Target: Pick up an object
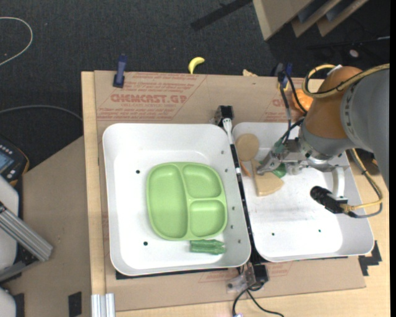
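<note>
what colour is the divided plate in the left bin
Light green; the divided plate shows plainly in the camera view.

A dark grey carpet (pixel 124 37) covers the floor around the bench. A brown cardboard sheet (pixel 154 93) with red lettering tops the bench, held by a blue clamp (pixel 119 71) at its far edge. Pale wooden boards (pixel 309 15) lie at upper right. Light is even.

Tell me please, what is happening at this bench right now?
A grey robot arm reaches in from the right, and its gripper is low in the right bin over some tan pieces. Whether it holds any of them cannot be seen. The left bin holds a green divided tray and a small green object.
</note>
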You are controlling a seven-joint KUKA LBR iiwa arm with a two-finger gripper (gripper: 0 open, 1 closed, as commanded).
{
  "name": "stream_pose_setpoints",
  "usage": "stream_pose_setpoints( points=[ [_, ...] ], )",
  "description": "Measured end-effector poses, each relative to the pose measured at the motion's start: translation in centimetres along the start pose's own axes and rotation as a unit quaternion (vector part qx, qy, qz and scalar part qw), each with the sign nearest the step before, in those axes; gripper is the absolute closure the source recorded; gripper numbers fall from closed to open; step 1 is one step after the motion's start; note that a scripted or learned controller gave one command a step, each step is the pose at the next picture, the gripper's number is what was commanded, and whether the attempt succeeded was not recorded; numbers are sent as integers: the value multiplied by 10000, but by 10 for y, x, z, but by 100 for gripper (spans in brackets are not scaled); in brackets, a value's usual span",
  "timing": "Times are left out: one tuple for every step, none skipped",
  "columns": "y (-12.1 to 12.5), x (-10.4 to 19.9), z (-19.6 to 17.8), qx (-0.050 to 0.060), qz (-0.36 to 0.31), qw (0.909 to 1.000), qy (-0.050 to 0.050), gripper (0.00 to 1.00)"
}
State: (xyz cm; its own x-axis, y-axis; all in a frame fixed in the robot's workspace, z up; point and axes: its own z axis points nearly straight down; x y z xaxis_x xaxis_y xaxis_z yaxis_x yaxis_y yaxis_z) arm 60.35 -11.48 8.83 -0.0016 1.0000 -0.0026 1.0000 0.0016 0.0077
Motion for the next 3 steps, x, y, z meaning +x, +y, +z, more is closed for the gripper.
stream_pose_setpoints(
  points=[
    [1,1,-12,-30,6,10000,16,100],
    [1,1,-22,-35,4,10000,13,100],
    [2,1,-32,-44,4,10000,11,100]
  ],
)
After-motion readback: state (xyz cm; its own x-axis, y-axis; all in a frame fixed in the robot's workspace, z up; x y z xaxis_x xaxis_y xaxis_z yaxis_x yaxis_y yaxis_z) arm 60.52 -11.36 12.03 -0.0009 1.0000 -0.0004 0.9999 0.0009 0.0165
